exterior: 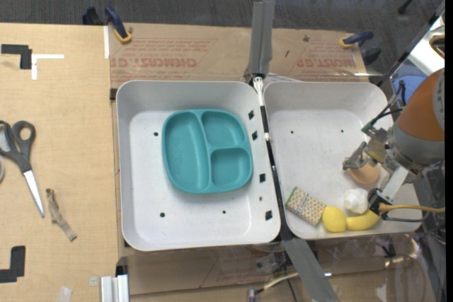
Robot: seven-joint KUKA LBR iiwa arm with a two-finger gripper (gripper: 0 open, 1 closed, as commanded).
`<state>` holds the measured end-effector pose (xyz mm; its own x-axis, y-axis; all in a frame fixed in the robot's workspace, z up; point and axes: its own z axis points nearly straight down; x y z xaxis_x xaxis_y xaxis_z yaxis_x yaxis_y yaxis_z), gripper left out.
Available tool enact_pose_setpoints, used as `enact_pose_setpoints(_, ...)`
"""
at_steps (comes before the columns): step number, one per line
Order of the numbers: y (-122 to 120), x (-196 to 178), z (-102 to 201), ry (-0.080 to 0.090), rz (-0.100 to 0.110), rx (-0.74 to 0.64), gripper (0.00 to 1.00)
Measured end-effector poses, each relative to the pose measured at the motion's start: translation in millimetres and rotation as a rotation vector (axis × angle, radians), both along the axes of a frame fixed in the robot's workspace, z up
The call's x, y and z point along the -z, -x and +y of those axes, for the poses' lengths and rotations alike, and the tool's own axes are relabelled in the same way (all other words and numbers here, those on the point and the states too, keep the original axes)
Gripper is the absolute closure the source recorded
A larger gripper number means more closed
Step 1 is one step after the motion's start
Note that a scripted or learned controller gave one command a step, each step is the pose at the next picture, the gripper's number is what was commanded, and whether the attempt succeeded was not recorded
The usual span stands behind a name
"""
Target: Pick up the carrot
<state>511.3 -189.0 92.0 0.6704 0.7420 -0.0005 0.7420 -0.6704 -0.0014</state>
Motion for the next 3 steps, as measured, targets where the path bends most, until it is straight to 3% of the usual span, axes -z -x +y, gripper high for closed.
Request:
enact_pose_setpoints(1,33,0,25,-0.001,-0.001,0.055,0.00)
enact_pose_setpoints(2,33,-9,24,-0.001,-0.001,0.054,1.00)
enact_pose_setpoints(3,1,-99,120,0.002,0.001,0.225,1.00)
